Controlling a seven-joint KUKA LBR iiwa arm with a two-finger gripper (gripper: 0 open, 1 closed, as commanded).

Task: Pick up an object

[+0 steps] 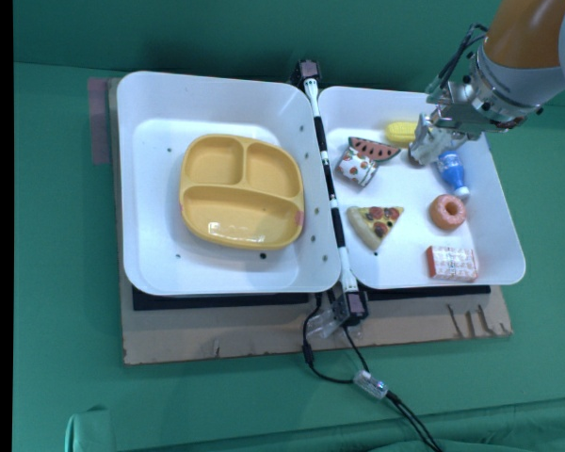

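My gripper (pixel 426 149) hangs low over the back of the right bin (pixel 504 243), between a yellow toy (pixel 400 131) on its left and a blue bottle (pixel 452 173) just to its right. A watermelon slice (pixel 371 148) and a red-and-white patterned cup (pixel 356 168) lie left of it. Nearer the front are a pizza slice (pixel 376 222), a pink donut (pixel 447 212) and an orange wafer block (pixel 451 263). Nothing shows between the fingers.
The left bin (pixel 141 243) holds a yellow divided plate (pixel 242 192). A black-and-white striped bar (pixel 326 172) runs along the divide between the bins. Cables (pixel 358 365) trail off the cardboard base at the front. Green cloth surrounds the bench.
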